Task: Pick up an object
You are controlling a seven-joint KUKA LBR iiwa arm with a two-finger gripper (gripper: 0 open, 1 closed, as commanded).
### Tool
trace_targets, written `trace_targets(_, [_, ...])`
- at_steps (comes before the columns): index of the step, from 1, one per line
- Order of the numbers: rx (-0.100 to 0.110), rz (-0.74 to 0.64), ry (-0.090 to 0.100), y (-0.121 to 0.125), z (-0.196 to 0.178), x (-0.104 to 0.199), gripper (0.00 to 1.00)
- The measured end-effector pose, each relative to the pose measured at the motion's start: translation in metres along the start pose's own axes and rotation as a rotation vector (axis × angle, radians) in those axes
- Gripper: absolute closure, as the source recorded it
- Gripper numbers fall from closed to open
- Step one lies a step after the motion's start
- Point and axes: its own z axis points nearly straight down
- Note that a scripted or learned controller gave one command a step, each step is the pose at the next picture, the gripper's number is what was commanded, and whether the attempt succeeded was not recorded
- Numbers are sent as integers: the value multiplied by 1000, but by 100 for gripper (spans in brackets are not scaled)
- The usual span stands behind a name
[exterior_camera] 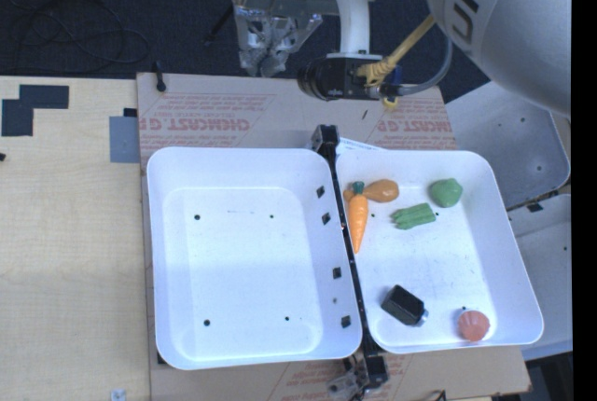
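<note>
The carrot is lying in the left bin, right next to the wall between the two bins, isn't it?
Not quite. The carrot is lying right next to the wall between the two bins, but in the right bin, not the left bin. The camera view shows it just right of the divider.

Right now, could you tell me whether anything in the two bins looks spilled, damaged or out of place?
Nothing stands out. The orange carrot, orange oval piece, two green pieces, black block and pink ball lie loose in the right white bin, none spilled.
</note>
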Motion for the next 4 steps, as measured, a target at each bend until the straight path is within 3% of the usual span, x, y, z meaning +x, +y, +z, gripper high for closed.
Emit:
trace_targets(1, [1, 0, 0, 15, 0, 0, 100])
trace_targets(2, [7, -4, -1, -56, 21, -1, 100])
trace_targets(3, [9, -1, -4, -53, 95, 0, 100])
trace_targets(4, [-5, -3, 4, -62, 15, -1, 100])
